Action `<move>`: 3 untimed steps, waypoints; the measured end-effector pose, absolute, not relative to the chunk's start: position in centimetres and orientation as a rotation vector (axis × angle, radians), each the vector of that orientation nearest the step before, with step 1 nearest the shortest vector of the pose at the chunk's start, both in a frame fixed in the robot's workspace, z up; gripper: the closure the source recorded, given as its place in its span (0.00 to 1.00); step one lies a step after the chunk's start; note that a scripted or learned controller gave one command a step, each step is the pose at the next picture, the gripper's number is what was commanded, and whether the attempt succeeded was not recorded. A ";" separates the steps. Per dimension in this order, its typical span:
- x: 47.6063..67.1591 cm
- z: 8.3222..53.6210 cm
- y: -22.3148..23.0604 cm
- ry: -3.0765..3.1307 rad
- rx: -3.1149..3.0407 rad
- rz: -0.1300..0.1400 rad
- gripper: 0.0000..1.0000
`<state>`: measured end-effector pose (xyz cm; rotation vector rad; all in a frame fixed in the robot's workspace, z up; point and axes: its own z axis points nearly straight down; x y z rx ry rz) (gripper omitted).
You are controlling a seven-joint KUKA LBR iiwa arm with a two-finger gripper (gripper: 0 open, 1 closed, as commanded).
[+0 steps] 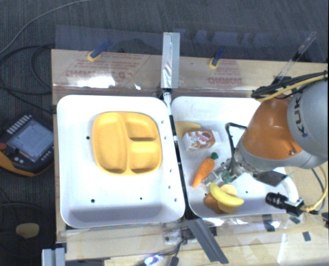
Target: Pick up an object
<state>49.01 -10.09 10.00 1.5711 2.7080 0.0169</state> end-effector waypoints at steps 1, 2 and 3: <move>49.5 10.7 -13.6 2.736 1.551 0.000 1.00; 49.5 10.7 -13.6 2.736 1.551 0.000 0.00; 56.6 9.1 -10.2 2.822 1.348 0.007 0.00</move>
